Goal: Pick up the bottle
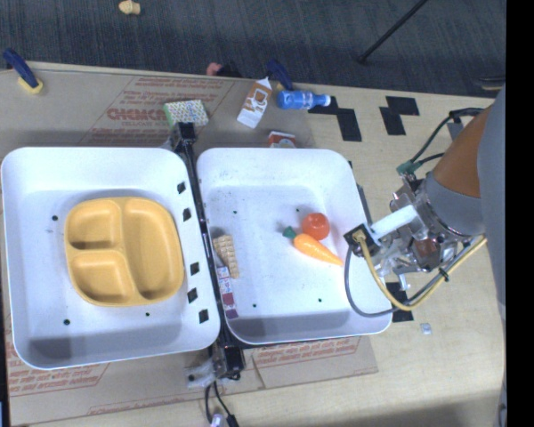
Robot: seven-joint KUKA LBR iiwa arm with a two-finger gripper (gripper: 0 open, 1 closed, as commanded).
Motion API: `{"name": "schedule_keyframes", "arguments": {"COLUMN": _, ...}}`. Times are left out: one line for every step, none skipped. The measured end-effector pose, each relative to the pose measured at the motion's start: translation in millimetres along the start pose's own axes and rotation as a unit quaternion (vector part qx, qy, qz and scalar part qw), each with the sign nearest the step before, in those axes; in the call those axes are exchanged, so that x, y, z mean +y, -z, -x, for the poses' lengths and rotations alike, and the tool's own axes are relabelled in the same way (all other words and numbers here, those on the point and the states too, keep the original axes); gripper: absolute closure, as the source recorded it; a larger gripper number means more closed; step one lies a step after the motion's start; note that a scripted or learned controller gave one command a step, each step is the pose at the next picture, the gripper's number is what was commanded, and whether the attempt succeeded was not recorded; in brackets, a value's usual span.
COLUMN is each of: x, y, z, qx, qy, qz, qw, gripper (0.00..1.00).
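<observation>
A pale wooden bench (445,363) stands on dark carpet, with printed cardboard sheets (133,105) spread under two shallow white bins set side by side. A thin dark rod crosses the carpet at the 1 o'clock corner, and a small yellow scrap (129,7) lies on the floor near 11 o'clock. Black tape marks (374,114) dot the bench toward 2 o'clock.

The left bin (18,238) holds a yellow divided tray (123,249) with three compartments, lying flat near its middle. The right bin (249,172) holds a toy carrot (316,249) lying on its side, a small red ball-like item (316,224) touching the carrot at its 12 o'clock side, and a small tan ridged piece (224,253) against the bin's 9 o'clock wall.

The bottle (301,100), blue with a pale cap end, lies on its side on the bench outside both bins, at 12 o'clock from the right bin. Just beside it at 9 o'clock is a small carton (255,103); another small packet (281,138) sits near the bin's rim, and a green-patterned sponge-like block (186,111) rests near the gap between the bins.

The gripper (408,254) hangs at 3 o'clock, beyond the right bin's outer rim, well apart from the bottle, amid cables that loop over the rim. How its parts stand cannot be told, and nothing is seen held in it.
</observation>
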State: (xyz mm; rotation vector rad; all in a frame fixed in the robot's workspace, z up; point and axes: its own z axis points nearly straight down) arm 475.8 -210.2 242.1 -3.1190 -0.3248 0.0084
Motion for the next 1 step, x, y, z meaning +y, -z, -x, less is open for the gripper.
{"name": "schedule_keyframes", "arguments": {"x": 0.6, "y": 22.8, "z": -0.3, "qx": 0.001, "qy": 0.011, "qz": 0.001, "qw": 0.9999, "gripper": 1.0}}
